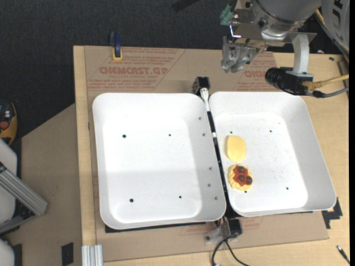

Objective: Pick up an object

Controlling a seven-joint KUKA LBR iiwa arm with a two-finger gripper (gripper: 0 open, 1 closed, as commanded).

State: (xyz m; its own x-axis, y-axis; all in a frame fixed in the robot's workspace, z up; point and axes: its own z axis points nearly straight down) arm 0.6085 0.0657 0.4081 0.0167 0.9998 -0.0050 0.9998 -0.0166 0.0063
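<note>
- Bench (55,165): the cardboard-covered surface carries two white bins side by side. At the lower edge of the frame a clamp (230,229) and its cable sit just below the seam between the bins.
- Left bin (111,204): no object lies in it, so a descent here would close on nothing.
- Right bin (310,154): it holds both candidate objects, close to its left wall and beside the central divider (211,132).
- Yellow piece with red topping (240,178): nearer of the two, low in the right bin. It looks small and flat; the jaws could slide over it or pinch only its edge.
- Plain yellow piece (236,148): just above the first, nearly touching it. A descent aimed between the two could nudge both and grip neither.
- Wall risk: both pieces lie near the divider, so one jaw may strike the bin wall on the way down.
- Gripper (237,60): at the upper right of the frame, above the bench behind the right bin, well apart from both pieces. Whether the jaws are wide or narrow cannot be told; nothing is seen between them.
</note>
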